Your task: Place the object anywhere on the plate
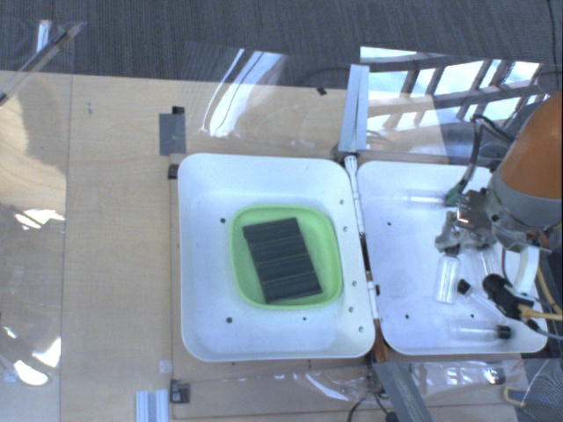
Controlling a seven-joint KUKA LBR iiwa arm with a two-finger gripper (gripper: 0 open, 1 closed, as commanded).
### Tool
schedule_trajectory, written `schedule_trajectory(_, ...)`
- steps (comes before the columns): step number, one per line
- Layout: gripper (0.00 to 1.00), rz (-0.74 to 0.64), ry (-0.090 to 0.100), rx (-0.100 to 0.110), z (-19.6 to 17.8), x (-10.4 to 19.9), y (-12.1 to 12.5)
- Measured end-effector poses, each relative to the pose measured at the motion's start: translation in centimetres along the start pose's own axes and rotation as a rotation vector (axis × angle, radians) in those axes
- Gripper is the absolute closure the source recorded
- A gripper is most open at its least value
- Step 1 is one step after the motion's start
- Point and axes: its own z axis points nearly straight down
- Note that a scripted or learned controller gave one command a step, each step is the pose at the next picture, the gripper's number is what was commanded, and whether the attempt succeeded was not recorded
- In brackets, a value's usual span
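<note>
While the arm [526, 178] hangs in from the right, orange band up top, its tool [456, 236] sits over the right bin [396, 266], twd the bin's right half. Can't tell how far open the tool is from this angle, and nothing can be seen gripped in it.

Over to the left bin [202, 280]: the green plate [327, 236] lies abt mid-bin, and the dark ribbed block [281, 260] is flat on it, turned a touch off square, fully inside the plate's rim w/ green showing all round. So block and tool are well apart, one bin each.

Back in the right bin, a small clear tube [446, 281] lies just below the tool in this view; whether they touch, can't say. A second clear tube w/ a dark cap [480, 330] lies on its side near the front wall. The pale wood counter [106, 236] spreads out to the left of both bins.
</note>
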Motion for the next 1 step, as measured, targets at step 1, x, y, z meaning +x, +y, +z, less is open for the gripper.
schedule_trajectory(1,1.0,-0.262,0.001,0.002,0.51,10.97,-1.7)
